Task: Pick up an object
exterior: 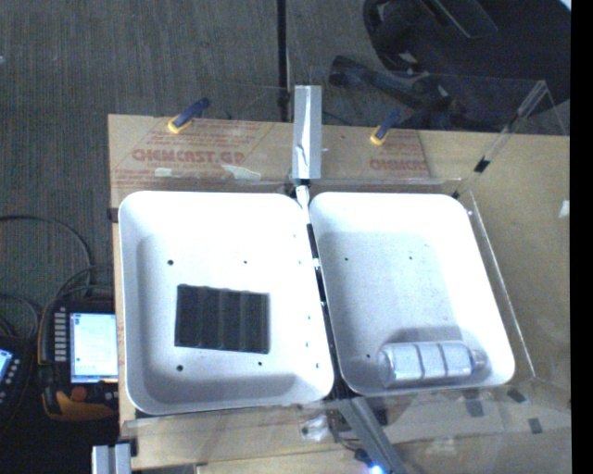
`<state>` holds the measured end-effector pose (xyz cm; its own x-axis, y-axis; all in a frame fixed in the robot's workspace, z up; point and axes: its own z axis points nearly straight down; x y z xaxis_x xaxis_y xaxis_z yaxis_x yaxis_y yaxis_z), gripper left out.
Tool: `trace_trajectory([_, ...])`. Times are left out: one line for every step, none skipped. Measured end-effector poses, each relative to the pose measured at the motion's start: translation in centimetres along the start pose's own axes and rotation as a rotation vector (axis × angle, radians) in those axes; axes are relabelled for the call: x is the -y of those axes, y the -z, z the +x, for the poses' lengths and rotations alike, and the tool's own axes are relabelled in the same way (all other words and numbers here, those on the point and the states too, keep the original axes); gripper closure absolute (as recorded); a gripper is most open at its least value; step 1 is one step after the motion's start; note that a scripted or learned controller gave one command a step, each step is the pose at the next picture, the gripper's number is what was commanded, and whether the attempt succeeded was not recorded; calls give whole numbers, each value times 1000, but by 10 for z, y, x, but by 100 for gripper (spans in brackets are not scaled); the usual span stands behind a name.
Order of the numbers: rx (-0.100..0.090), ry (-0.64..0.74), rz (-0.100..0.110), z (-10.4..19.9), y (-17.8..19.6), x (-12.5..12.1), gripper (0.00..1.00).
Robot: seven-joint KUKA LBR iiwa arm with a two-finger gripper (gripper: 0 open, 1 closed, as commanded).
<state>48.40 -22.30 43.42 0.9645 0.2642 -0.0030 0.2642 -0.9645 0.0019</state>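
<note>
A flat black ribbed rectangular object [222, 318] lies on the floor of the left white bin [139, 231], toward its near half. A pale grey segmented block [432, 361] rests in the near right corner of the right white bin [463, 222], against its front wall. At the top right, part of the dark arm [417, 28] hangs beyond the bench, away from both bins.
A metal post [307, 134] stands behind the seam between the bins. Two blue-and-yellow clamps [188, 115] [386, 128] grip the back board. A clear panel [505, 268] borders the right bin. A handheld pendant [83, 347] lies left of the bench.
</note>
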Motion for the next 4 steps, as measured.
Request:
trace_trajectory([4,0,-1,0,9,0,100])
trace_trajectory([1,-66,2,32,-10,81,100])
trace_trajectory([-2,-66,2,63,-13,160,100])
trace_trajectory([2,-68,3,57,-138,209,100])
